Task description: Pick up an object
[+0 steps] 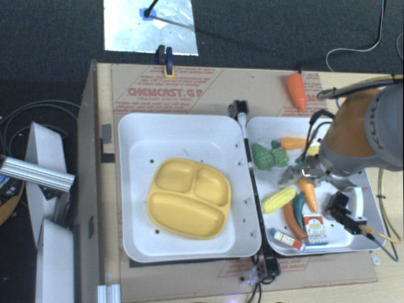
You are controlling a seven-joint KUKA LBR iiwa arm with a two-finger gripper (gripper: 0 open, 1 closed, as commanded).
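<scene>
Left bin: holds a yellow divided plate, lying flat near the middle, well apart from the arm. Nothing else seen in there.

Across the divider, right bin: crowded with toy food. Nearest the divider, a green broccoli in the upper part, a yellow corn cob below it, lying on a slant, its upper end toward the right. Below the corn, a brown sausage and a small red-and-white box near the front wall. At the top of the heap, an orange piece lying roughly level.

Then the pincer, hanging low over the middle of the right bin, the grey arm with its orange band coming in from the right. Whether wide or narrow: cannot tell, the tips too blurred against the clutter. Nothing seen held between them.

Likeliest target, by judgement: the small carrot, just beside and below the tips, toward the front of the bin. Long axis running near front-to-back, slightly tilted, thick end up toward the pincer. Closing across that axis, side to side, probably cleanest; corn cob just to the left, a risk of nudging.

Outside the bins, on the cardboard behind: another carrot, well apart.
</scene>
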